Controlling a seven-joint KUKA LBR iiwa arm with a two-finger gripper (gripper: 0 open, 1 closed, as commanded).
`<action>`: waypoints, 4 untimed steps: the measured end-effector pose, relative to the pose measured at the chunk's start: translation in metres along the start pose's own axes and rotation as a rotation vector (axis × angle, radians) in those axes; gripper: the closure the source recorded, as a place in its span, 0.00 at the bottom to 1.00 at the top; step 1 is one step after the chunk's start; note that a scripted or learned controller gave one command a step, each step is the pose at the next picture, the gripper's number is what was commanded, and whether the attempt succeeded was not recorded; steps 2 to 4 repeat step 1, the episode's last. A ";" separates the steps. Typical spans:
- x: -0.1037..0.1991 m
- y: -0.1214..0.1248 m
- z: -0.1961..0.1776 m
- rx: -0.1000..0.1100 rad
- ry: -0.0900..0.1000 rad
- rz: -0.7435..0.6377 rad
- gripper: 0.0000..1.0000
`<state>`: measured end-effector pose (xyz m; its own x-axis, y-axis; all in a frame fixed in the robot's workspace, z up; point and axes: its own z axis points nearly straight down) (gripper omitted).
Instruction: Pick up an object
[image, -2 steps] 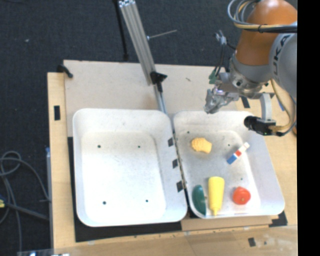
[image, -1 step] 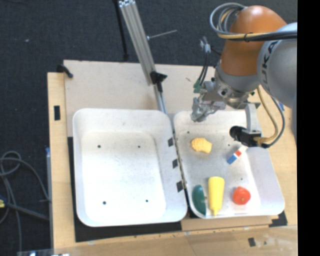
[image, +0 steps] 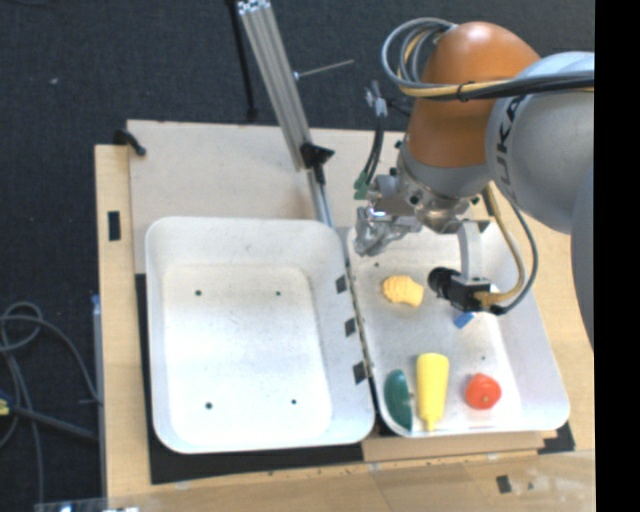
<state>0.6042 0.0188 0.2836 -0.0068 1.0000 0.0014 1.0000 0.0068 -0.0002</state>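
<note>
Over the right bin's (image: 520, 330) far-left corner, the end effector (image: 372, 235) is hovering, its opening indiscernible, nothing visibly grasped. Pickup is pending: the yellow object (image: 403, 291) is lying just beside it.

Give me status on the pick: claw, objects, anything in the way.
Claw over far corner of right bin, nothing seen between its fingers. Yellow lumpy piece nearest, just below it. Corn cob, green piece, red ball along near edge.

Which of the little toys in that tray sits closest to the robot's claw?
The pale yellow lumpy piece, just below the gripper; the others lie along the tray's near edge.
</note>
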 end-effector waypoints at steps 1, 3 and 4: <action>0.048 -0.019 0.000 0.000 0.000 -0.001 1.00; 0.048 -0.019 0.000 0.000 0.000 -0.001 1.00; 0.048 -0.019 0.000 0.000 0.000 -0.001 1.00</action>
